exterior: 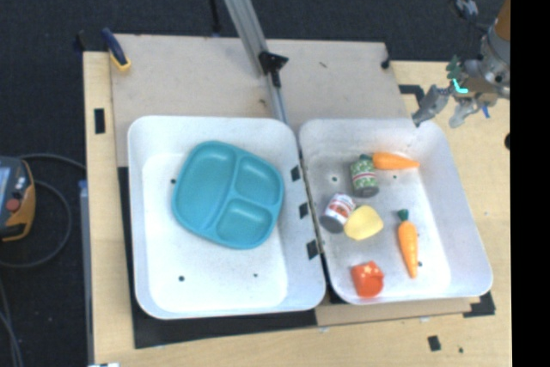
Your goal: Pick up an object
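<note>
The arm [500,17] shows at the right edge as a short column with an orange-brown band, and just above the jaws it narrows into a grey metal wrist. The gripper [447,106] is pale grey, built of small blocky parts, with two stubby grey prongs spreading from its body. A small teal-green light or marking glows on the body just above the jaws. Farther above the jaws a dark rounded fitting and a pale ring-shaped part show; their detail is too blurred to read.
</note>
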Controlling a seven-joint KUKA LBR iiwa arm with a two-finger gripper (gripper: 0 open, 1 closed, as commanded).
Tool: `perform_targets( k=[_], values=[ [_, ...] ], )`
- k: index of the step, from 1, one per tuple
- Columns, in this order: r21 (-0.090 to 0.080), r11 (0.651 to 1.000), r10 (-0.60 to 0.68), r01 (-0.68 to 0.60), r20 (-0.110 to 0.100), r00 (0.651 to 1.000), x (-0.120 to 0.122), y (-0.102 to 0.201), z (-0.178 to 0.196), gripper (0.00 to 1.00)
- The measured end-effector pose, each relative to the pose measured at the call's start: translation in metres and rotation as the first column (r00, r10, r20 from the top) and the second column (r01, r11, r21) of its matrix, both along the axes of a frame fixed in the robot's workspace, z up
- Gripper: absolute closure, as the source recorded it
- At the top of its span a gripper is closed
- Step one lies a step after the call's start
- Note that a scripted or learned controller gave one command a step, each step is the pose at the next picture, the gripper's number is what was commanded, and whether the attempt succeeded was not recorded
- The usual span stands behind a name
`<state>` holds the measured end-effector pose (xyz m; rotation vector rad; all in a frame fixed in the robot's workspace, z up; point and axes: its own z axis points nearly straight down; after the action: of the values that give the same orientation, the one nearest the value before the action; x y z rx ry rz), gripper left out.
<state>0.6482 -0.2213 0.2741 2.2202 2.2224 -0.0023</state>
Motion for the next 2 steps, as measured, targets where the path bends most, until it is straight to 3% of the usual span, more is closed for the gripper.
perform_targets(
  k=[1, 2],
  values=[
    [-0.001, 1.000, 0.001, -0.001, 0.003, 1.000, 0.001, 0.000, 0.002, 0.00],
    [-0.001, 1.000, 0.002, -0.002, -0.001, 1.000, 0.001, 0.004, -0.041, 0.00]
  ],
)
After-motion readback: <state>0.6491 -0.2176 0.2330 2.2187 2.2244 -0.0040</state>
